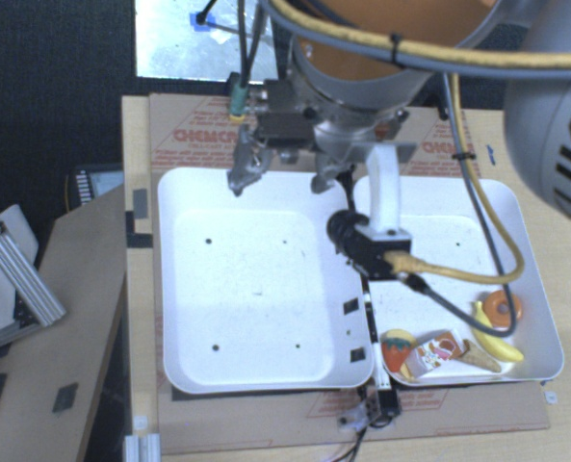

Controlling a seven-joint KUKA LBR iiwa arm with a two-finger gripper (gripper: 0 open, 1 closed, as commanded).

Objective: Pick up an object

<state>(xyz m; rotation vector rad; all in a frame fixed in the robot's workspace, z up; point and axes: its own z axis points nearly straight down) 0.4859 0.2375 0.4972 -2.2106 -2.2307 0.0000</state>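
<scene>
Camera view: looks down at a slant on two white bins side by side, with the arm crossing the top and right of the frame.
Gripper (279, 173): hangs over the far rim of the left bin (184, 258), at about twelve o'clock of that bin; its two fingers stand well apart with nothing between them.
Objects: a small heap lies in the near corner of the right bin (535, 248), at about five o'clock of that bin and well apart from the gripper.
Banana (497, 340): yellow, curved, probably a light plastic toy; a smooth skin may slip, so a grasp across its middle looks best.
Orange ring (502, 306): touches the banana's far end; looks stiff, and the rim offers a hold.
Tomato-like piece (398, 350): red and round, beside the bin wall, likely to roll out of a pinch.
Packet (434, 352): flat, red and white, probably soft and hard to lift off the floor.
Crowding: the pieces touch one another and hug the walls, so a clean finger gap is scarce.
</scene>
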